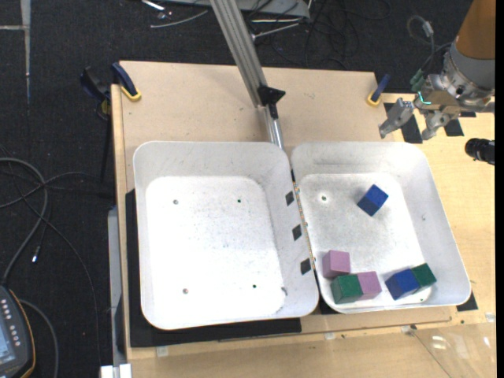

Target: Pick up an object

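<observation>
Camera view: gripper (416,122) beyond right bin (441,211) far rim, fingers spread, holding nothing. Nearest target: blue cube (372,199), below-left of gripper, inside bin.

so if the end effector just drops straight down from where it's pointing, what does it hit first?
Probably bare bench or the right bin at its far rim. The end effector hangs beyond the bin, away from the blocks; depth is unclear.

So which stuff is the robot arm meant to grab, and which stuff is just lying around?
For the job:
- gripper
- lone blue block
- two pink blocks
- two green blocks
- front blue block
- right bin

Just lying about:
- left bin
- orange clamps
- metal pole
- cables on the floor
</observation>
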You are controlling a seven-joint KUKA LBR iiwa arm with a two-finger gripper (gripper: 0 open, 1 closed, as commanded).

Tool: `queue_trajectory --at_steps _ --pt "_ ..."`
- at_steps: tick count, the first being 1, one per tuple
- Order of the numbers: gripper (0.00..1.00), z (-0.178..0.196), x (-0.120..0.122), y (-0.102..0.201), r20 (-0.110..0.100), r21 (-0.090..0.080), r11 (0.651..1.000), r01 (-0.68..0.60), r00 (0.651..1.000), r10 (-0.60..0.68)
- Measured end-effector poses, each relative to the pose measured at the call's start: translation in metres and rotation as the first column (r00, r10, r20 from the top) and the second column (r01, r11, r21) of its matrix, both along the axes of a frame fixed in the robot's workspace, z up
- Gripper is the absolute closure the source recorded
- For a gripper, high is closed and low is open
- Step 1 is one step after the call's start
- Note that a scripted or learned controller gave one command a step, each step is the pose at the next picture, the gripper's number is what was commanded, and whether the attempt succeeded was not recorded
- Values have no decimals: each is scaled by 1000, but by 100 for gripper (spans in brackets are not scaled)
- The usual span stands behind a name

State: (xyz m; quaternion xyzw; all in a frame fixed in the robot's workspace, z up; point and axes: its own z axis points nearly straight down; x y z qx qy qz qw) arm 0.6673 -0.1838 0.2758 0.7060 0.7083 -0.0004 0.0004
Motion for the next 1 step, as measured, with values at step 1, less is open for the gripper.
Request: queue_trajectory --at_steps 1 --pt "0 -156 13 -8 -6 2 1000 1 1000 -1"
